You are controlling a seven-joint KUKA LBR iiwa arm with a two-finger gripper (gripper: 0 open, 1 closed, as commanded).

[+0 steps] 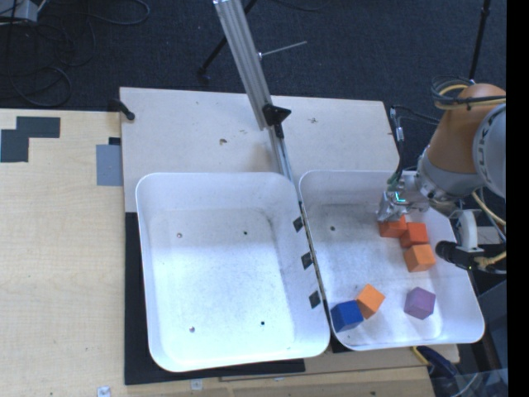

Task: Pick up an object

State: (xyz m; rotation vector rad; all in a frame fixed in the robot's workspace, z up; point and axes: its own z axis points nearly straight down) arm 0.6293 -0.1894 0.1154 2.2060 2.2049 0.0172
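- Two white bins sit side by side on the desk (pixel 207 131): left bin (pixel 157 222), right bin (pixel 347 201).
- Arm (pixel 467 139) reaches in from the right, orange band above the wrist; end effector (pixel 393 209) is low over the far right part of the right bin.
- End effector state: cannot tell whether it is apart or together; the tip is small and blurred.
- Red block (pixel 392 227) lies directly under the end effector tip, apparently touching it; no block is clearly clamped.
- Second red block (pixel 417 233) sits just right of the first, touching or nearly so.
- Orange block (pixel 420 257) lies just near of that pair, by the right wall.
- Purple block (pixel 420 303) rests near the near right corner of the right bin.
- Small orange block (pixel 371 298) and blue block (pixel 346 314) sit together at the near left of the right bin, touching; the blue one is against the left wall.
- A grey rail (pixel 248 64) runs at a slant from the far side down to the gap between the bins.
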